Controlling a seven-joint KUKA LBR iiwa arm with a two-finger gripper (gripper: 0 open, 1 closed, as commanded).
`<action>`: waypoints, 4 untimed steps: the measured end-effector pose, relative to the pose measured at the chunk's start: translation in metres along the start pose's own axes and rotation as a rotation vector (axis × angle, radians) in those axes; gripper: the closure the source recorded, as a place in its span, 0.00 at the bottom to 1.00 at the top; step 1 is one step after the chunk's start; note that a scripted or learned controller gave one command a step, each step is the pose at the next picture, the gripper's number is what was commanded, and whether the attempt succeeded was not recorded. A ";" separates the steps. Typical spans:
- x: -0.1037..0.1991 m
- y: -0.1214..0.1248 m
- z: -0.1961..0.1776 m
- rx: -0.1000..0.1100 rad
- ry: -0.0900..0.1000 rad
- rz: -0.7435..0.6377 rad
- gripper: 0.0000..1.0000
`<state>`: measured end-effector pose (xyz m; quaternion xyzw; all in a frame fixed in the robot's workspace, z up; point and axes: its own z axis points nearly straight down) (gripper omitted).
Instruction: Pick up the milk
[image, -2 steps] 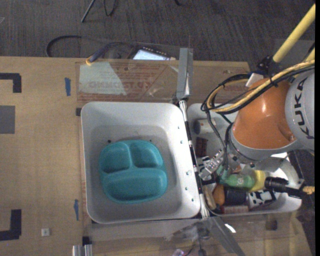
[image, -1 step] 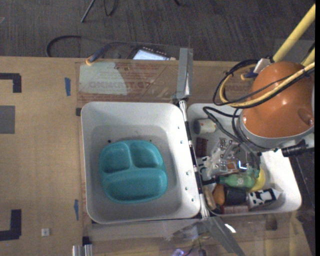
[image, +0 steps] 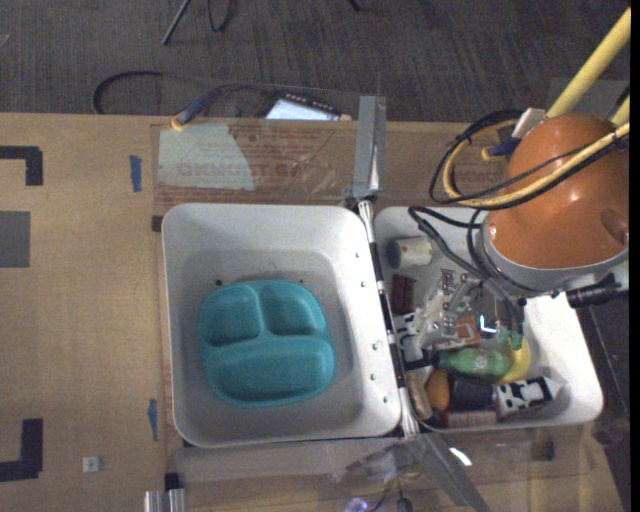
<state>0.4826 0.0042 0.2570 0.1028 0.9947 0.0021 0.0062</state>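
Milk, the cow-spotted carton, lies on its side by the right bin's front edge, long side along that edge. The gripper hangs above the bin's middle, so the carton lies toward the front right.
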 end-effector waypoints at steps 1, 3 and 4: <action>0.004 0.011 -0.001 0.001 0.005 -0.372 1.00; -0.018 -0.014 0.054 -0.002 0.007 -1.005 1.00; -0.025 -0.016 0.015 -0.001 0.006 -0.873 1.00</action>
